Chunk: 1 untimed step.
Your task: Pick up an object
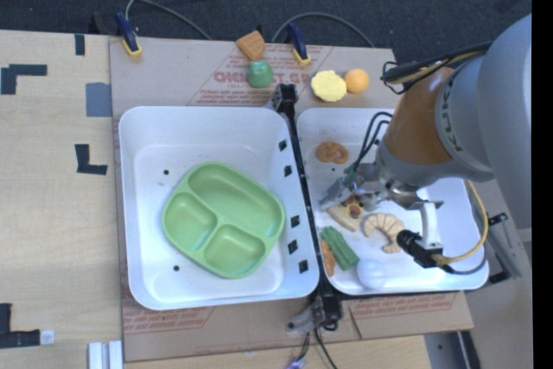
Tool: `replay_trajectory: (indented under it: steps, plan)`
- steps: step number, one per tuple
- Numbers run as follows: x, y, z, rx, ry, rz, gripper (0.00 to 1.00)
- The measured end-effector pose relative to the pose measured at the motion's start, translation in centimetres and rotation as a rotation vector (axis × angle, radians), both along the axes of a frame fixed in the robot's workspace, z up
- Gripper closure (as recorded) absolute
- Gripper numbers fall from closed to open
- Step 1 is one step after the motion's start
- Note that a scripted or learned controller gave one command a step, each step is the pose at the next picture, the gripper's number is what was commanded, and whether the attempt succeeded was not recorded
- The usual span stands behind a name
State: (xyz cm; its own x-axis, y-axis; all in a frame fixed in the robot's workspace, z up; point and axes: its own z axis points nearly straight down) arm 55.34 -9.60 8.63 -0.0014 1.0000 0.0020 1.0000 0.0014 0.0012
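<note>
The right bin [449, 276] holds several toy foods: a brown pretzel [331, 153], a pizza slice [346, 213], a tan croissant [384, 226], a green pod [340, 246], an orange carrot [327, 257] and a white lump [373, 273]. My gripper [346, 188] hangs low at the left side of this bin, just above the pizza slice and left of the croissant. The wrist and arm cover the bin's middle and right.
The left bin [138, 134] contains a green compartment plate [223, 220]. On the cardboard behind the bins lie a brown block [251, 44], a green ball [259, 75], a yellow lemon [328, 85] and an orange [356, 81]. Blue clamps [130, 37] grip the back edge.
</note>
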Motion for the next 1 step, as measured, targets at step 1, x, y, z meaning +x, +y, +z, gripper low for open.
replay_trajectory:
  steps: [1]
  plan:
    - [0.0,-0.03,0.95,-0.001,0.0,-0.001,1.0]
